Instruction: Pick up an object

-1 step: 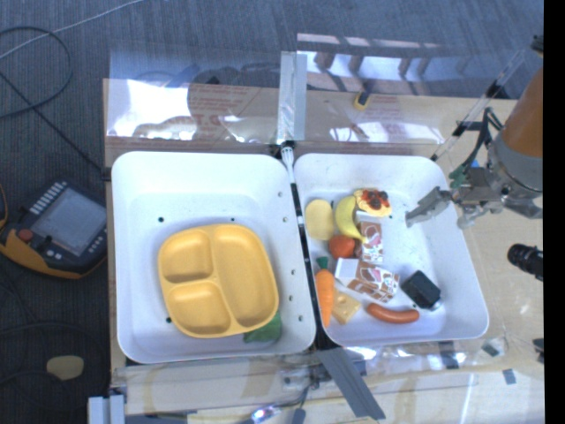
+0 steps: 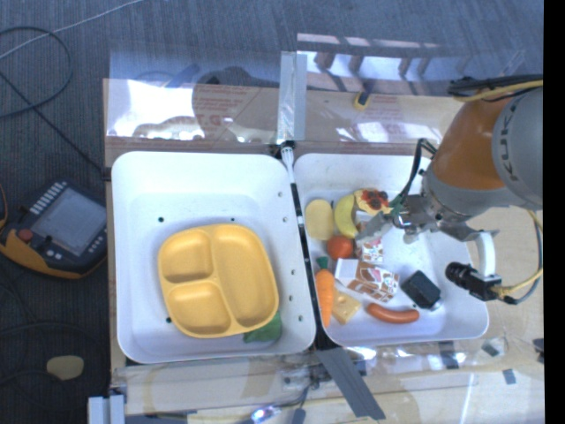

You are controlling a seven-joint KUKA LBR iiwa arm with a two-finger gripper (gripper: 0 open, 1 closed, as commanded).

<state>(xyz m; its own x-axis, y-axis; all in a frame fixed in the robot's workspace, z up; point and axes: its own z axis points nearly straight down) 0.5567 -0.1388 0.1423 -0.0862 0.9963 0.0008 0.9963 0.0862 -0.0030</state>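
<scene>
So the arm point(image 2: 481, 153) comes in from the right with its pincer point(image 2: 381, 222) down in the right bin point(image 2: 459, 325), right over the toy pile. Can't tell how the pincer is set, too small and cluttered. Pile there: glossy yellow banana point(image 2: 344, 216), pale lemon point(image 2: 317, 220), small red tomato point(image 2: 340, 246), tapered orange carrot point(image 2: 325, 296), smooth red sausage point(image 2: 392, 314), matte black block point(image 2: 421, 289), printed cartons point(image 2: 371, 276). Left bin point(image 2: 141, 184) holds a yellow plastic tray point(image 2: 216, 277) with three compartments, something green point(image 2: 265, 330) poking out beneath.

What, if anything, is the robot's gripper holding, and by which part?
It cannot be told: the gripper sits low among the toy foods in the right white bin, with no object visibly between its fingers.
</scene>
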